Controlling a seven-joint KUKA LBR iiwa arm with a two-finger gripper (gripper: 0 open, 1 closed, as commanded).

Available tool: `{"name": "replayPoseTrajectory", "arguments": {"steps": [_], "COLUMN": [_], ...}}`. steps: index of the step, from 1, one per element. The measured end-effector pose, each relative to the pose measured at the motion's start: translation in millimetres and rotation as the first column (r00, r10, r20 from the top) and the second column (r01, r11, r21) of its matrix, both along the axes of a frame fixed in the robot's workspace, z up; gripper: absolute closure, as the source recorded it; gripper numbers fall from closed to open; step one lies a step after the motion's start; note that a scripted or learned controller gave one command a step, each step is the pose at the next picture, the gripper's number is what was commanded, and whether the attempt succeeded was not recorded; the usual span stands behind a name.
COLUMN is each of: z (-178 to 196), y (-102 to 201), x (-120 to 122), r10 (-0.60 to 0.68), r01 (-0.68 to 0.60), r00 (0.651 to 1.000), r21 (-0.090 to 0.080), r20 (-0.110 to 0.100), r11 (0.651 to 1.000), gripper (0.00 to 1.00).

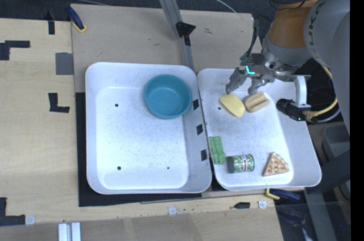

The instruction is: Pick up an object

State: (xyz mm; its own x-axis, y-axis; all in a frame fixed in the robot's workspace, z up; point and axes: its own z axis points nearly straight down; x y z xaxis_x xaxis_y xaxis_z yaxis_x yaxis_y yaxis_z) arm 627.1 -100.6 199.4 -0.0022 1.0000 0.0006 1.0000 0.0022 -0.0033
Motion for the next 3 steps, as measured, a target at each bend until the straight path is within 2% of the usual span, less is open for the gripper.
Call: {"name": "replayPoseTrajectory", "arguments": {"steps": [1, 2, 3], "z": [1, -43, -104], "y": [0, -2, 4], "x": [0, -3, -8], "r10": [0.0, 0.0, 0.0], "r01": [0.0, 0.0, 0.0], "r00": [1.0, 1.0, 1.0], "r21": [0.0, -0.002, -0.003], "r20": [0.002, -0.002, 0.0], "r11": [1.0, 1.0, 1.0], "gripper": [0.0, 0.0, 0.0]}}
